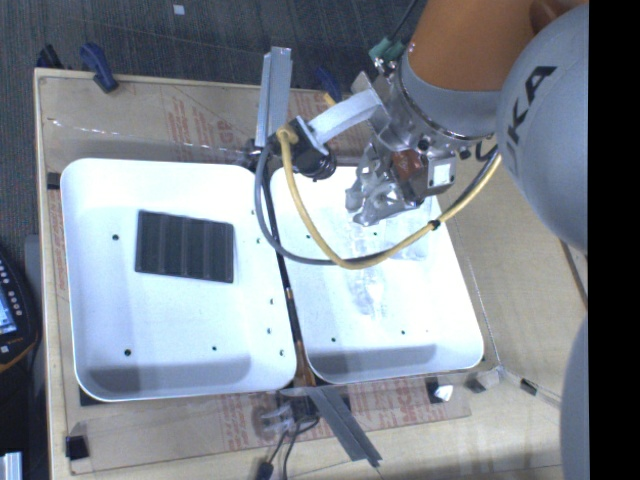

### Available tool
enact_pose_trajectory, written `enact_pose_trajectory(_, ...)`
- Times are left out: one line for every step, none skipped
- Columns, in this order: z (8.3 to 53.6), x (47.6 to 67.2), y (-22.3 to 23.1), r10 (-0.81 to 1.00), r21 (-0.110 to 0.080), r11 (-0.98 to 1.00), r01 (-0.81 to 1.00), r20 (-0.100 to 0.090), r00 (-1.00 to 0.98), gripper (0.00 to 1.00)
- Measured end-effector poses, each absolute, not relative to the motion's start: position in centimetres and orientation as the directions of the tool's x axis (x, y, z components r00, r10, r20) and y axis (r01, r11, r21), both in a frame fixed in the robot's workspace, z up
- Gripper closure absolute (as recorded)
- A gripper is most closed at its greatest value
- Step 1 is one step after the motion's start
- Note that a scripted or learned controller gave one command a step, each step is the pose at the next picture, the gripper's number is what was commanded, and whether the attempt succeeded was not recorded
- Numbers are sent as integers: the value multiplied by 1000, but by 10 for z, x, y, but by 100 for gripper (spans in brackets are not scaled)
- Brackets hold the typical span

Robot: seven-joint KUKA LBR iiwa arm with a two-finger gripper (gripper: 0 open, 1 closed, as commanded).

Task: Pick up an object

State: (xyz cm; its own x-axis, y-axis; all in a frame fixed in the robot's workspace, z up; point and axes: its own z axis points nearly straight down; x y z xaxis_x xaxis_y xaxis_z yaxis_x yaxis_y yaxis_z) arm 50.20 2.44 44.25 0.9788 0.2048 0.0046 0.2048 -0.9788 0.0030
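The dark ribbed rectangular pad [185, 247] is lying flat in the left bin [90, 318], long axis running left-right. The pincer [378, 204] is hanging over the right bin [450, 338]; its opening cannot be told. Both bins are sitting on a cardboard-covered counter [150, 103] above dark flooring.

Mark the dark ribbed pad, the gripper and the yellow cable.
dark ribbed pad [185, 247]: camera view, centre of its top face.
gripper [375, 208]: camera view, its metal tip over the right bin.
yellow cable [325, 249]: camera view, its low loop.
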Motion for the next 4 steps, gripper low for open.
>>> enact_pose_trajectory(442, 477, -43, 302, 0, -953, 302, -2, 953, 100)
enact_pose_trajectory(413, 488, -48, 209, -2, -978, 209, -6, 978, 100)
enact_pose_trajectory(331, 519, -103, 205, -4, -979, 205, -6, 979, 100)
enact_pose_trajectory(326, 541, -172, 206, -4, -979, 206, -5, 979, 100)
